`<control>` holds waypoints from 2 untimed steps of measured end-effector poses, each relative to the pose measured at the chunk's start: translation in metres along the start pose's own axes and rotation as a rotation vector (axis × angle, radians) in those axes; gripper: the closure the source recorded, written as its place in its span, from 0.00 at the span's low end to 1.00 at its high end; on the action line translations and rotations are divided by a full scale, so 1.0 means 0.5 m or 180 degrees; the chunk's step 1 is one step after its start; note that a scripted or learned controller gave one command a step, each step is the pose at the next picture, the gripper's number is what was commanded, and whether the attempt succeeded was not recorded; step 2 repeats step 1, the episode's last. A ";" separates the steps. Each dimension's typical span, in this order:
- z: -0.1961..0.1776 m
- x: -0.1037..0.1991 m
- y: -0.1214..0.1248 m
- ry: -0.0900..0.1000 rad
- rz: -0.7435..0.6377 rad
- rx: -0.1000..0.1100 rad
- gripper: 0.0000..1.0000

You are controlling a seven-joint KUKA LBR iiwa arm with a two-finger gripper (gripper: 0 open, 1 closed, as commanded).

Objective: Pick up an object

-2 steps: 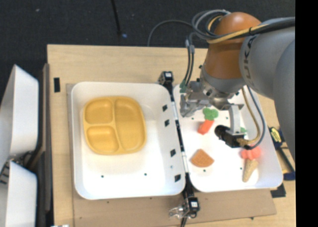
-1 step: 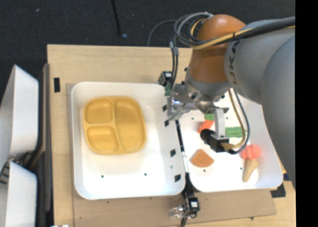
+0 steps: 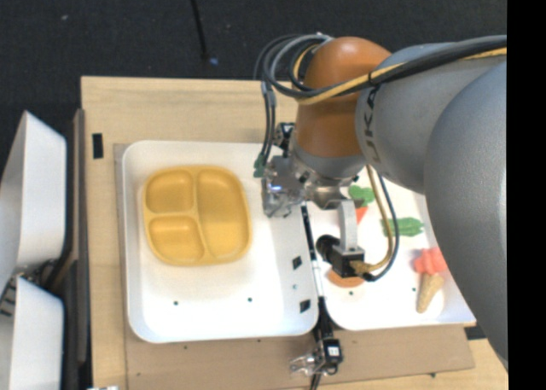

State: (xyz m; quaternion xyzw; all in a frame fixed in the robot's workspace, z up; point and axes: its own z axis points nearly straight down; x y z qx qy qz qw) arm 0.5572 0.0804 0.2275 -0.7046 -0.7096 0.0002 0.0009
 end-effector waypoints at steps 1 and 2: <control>0.000 -0.005 0.001 0.0000 0.0013 -0.0003 0.00; 0.000 -0.005 0.001 0.0000 0.0013 -0.0003 0.00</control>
